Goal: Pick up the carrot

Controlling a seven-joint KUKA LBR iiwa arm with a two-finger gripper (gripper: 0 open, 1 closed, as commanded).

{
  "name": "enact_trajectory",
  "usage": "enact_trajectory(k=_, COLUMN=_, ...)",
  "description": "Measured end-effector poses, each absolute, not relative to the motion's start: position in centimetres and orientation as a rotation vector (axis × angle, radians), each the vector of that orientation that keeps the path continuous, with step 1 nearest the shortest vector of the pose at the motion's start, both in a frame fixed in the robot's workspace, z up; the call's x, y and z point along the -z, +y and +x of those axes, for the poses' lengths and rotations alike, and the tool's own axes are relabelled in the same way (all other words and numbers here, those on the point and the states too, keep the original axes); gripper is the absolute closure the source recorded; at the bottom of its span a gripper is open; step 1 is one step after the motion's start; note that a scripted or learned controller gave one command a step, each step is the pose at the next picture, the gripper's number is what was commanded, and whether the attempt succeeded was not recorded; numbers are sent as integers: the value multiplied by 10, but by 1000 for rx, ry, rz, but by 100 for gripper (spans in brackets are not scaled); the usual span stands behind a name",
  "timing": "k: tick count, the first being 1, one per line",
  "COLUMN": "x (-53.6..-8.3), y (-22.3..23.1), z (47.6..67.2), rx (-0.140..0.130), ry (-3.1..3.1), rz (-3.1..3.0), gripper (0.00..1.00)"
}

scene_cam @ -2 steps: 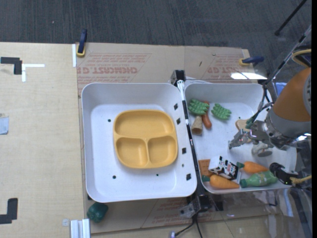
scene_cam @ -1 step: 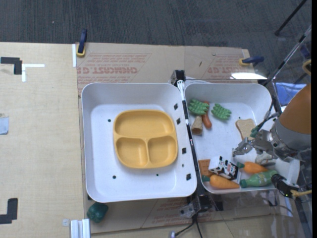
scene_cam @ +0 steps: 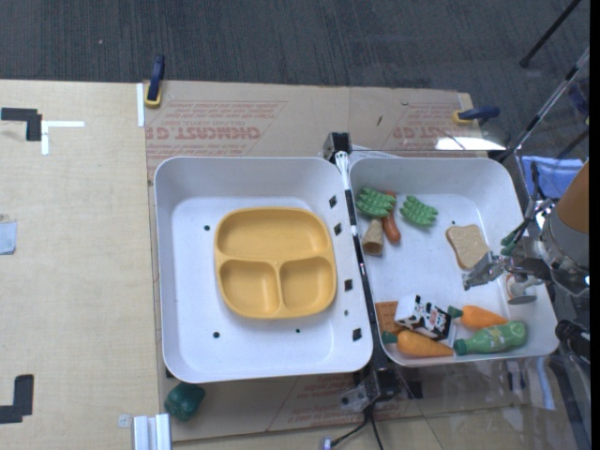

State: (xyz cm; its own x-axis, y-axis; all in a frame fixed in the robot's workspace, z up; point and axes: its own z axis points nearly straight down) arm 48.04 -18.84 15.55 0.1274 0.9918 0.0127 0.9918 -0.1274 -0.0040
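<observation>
Two carrots in right bin; tool spread open, empty, approach stage, needs lowering onto nearest.

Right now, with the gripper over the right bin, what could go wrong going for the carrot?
1. There are two carrots, so the program may settle on either one.
2. Both are crowded: the green bottle lies between them and the black-and-white carton sits beside the lower one, so the gripper could nudge or catch a neighbour.
3. They lie near the right bin's front wall, leaving little room to close.
</observation>
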Motion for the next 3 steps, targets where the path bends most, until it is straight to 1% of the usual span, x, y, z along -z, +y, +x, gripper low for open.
enact_trajectory(k=1, x=-91, y=-186, z=482, rx=33, ry=-2289, rz=-2100, gripper=0)
enact_trajectory(k=2, x=-91, y=-190, z=484, rx=48, ry=-2231, rz=-2141, gripper=0)
enact_trajectory(k=3, x=-95, y=-180, z=486, rx=16, ry=-2765, rz=-1531, gripper=0)
